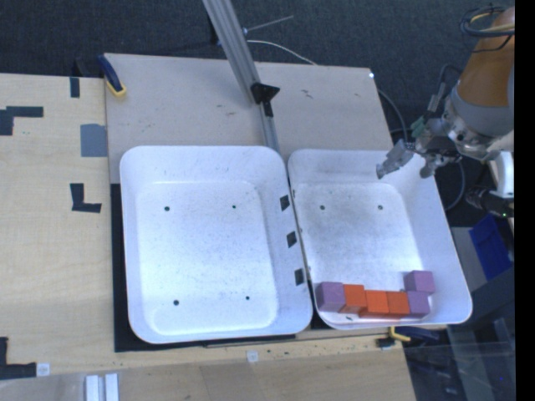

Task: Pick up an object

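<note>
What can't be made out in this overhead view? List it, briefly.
- Gripper: small and blurred at the right bin's far corner; its finger state is unreadable.
- Blocks: purple and orange pieces packed together against the near wall; exact count and shapes are unclear.
- Arm: cut off by the right edge.

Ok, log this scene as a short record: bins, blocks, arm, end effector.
bins: two shallow white plastic bins side by side, left bin, right bin
blocks: purple cubes and orange blocks clustered in a row along the right bin's near edge, one purple cube set behind the row's right end
arm: grey arm with orange band, reaching in from the right
end effector: two-finger end effector over the right bin's far right corner, apart from the blocks, nothing seen between its fingers
task state: no block picked up yet
</note>
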